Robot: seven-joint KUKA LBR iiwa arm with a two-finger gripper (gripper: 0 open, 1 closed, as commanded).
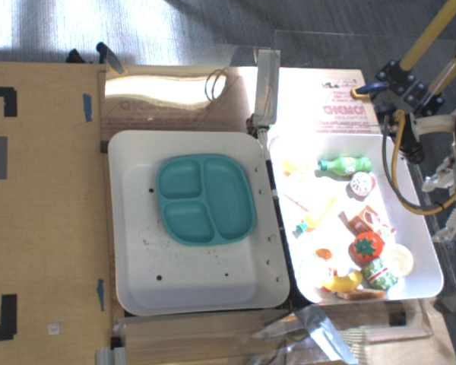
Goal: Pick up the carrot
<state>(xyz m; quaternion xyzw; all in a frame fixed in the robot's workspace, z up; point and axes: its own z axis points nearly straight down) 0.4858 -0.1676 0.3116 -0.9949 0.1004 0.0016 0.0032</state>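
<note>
**Carrot lies in the right bin among the toy foods**

Two shallow white bins sit side by side on the table. The left bin [129, 280] holds a teal divided plate [205, 198], which lies flat near its middle with three compartments facing up. A few dark specks dot the bin floor around it.

The right bin [429, 276] is washed out by strong light, so several of its things are hard to make out. The carrot [323, 254], a small orange piece as far as the glare lets one tell, lies on the bin floor in the near half, left of a red tomato [365, 246] and just beyond a yellow banana [342, 282]. It is apart from both. A green and white piece [379, 274] sits just right of the banana, touching the near side of the tomato. Toward the far side a green bottle [344, 166] lies on its side, with a round speckled piece [362, 184] just beside it. A pale yellow stick [318, 216] lies tilted between the bottle and the carrot.

Beyond the right bin's far right corner stands a yellow bar with black clamps [405, 82], and a dark cable [399, 173] loops down from it over the bin's right edge.

Whether the end effector is apart or together cannot be told here.
</note>
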